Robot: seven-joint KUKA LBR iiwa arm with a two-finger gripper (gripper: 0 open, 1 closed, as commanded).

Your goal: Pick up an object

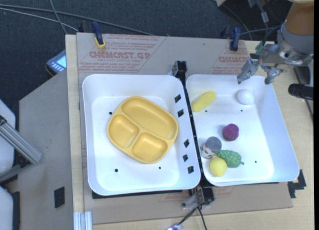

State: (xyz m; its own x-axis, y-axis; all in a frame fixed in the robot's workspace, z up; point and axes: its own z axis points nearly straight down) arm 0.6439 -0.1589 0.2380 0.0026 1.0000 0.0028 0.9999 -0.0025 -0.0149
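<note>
My two-finger gripper point(257, 75) hangs spread open and holding nothing above the right white bin's point(284, 139) far edge. The small white ball point(244, 96) lies just below and slightly left of my fingertips, near the far wall.

Toys point(222, 150) crowd right bin's point(269, 139) left half (right half open).
</note>
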